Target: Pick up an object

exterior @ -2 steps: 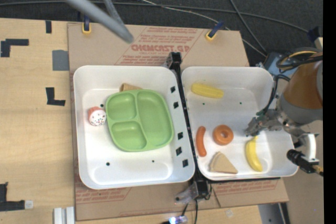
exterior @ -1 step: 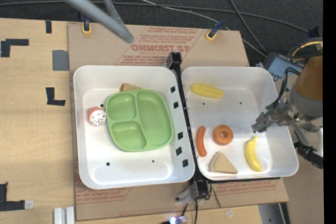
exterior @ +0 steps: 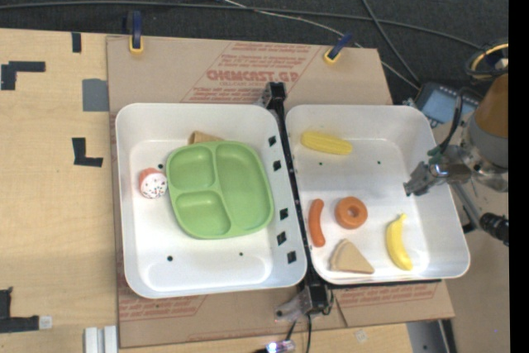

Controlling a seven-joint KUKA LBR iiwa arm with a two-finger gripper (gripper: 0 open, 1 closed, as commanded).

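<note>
Nearest the camera, a tan wedge (exterior: 352,259) lies at the front of the right bin (exterior: 388,116), with a banana (exterior: 397,242) beside it near the bin's right wall. Behind them sit a red sausage (exterior: 316,222), an orange ring (exterior: 351,212) and, further back, a corn cob (exterior: 326,144). My gripper (exterior: 419,180) hangs at this bin's right rim — apart from every object, holding nothing. Whether it is spread or pressed together, I cannot tell. Across the divider, the left bin (exterior: 198,281) holds a green divided plate (exterior: 220,188) and a small speckled ball (exterior: 152,184) just left of it.
</note>
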